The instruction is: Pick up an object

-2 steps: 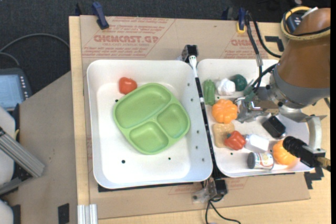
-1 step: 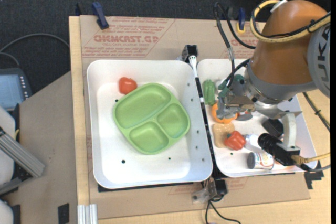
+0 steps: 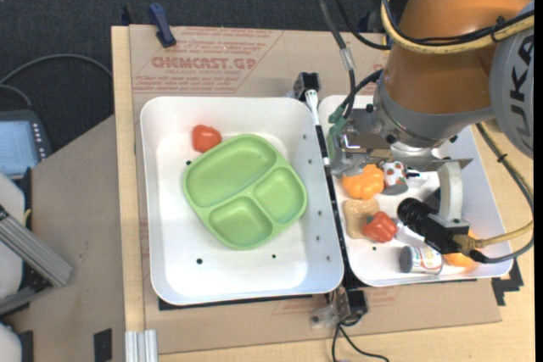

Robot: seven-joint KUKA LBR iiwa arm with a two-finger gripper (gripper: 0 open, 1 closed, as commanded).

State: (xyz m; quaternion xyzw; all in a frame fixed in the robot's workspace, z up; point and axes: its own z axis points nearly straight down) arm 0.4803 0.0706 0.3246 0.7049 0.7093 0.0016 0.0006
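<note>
The shallow white left bin [image 3: 161,208] holds a small red toy tomato [image 3: 205,137] touching the upper-left rim of a light green three-compartment plastic plate [image 3: 246,191]. In the white right bin [image 3: 492,199], the gripper [image 3: 366,155] hangs just above an orange toy pepper [image 3: 366,181]; whether it is spread or closed cannot be told. A tan block [image 3: 356,216] and a red toy pepper [image 3: 380,225] lie just below.

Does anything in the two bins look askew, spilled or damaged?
The green plate lies turned at a slant to the walls of the left bin. In the right bin, a small jar lies on its side. I see nothing spilled or broken.
</note>
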